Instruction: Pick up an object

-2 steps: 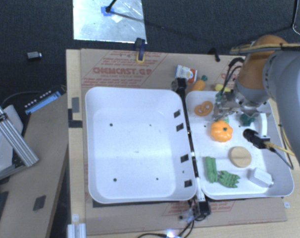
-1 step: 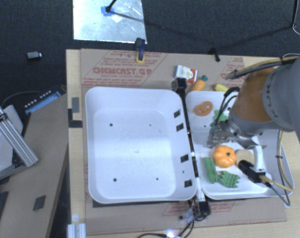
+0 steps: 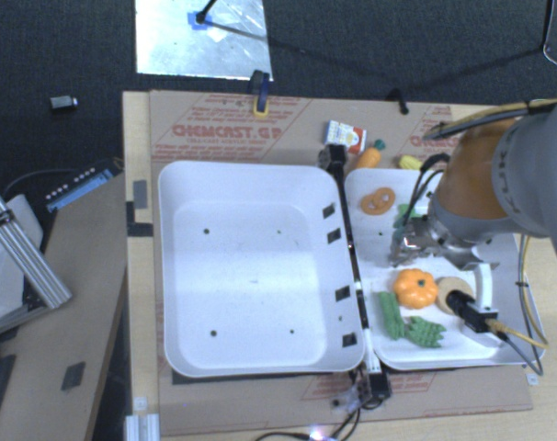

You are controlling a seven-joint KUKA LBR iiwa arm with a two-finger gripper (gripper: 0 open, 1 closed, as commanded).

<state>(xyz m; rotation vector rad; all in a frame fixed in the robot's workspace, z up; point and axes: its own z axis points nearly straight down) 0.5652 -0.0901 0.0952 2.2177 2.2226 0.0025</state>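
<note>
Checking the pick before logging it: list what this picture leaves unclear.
- Gripper, camera view: the arm's wrist covers its fingers, so its grip cannot be read.
- Green item: mostly behind the gripper, kind unclear.
- Right bin: its far right side lies under the arm.
- Small carton beyond the bins: print too small.

Surface [image 3: 288,118]: brown sheet printed with red lettering, carrying two shallow white bins side by side, left bin [image 3: 182,274] and right bin [image 3: 366,184]. A small red-and-white carton [image 3: 345,135] lies on the sheet beyond the bins, beside an orange carrot [image 3: 369,158].
</note>
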